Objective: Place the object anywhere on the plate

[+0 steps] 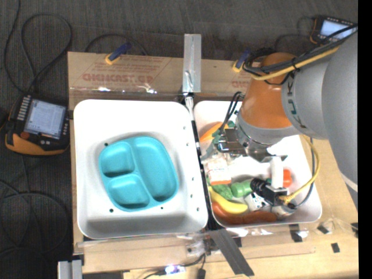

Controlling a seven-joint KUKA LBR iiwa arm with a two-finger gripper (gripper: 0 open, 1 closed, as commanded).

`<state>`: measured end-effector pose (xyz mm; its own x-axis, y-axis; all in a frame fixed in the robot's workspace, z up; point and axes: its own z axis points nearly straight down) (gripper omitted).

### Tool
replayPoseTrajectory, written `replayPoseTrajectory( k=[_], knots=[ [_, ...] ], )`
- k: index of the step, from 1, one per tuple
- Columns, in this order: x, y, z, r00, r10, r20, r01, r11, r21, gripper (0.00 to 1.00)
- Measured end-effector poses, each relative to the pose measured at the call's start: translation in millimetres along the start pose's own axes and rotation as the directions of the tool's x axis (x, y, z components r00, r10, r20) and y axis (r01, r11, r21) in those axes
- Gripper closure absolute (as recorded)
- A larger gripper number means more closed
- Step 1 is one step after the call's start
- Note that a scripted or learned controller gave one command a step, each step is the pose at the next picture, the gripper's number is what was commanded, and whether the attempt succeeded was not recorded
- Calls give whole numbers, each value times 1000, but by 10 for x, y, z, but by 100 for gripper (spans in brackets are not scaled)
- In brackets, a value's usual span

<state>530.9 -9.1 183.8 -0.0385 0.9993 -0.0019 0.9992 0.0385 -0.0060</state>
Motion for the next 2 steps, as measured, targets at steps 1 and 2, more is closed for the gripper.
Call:
replayPoseTrajectory(
  k=[1, 2],
  knots=[
    [1, 1, -1, 1000, 0, 0, 0, 1000, 0, 0],
    [5, -3, -71, 1000, -2, 0, 2, 1000, 4, 100]
  ],
)
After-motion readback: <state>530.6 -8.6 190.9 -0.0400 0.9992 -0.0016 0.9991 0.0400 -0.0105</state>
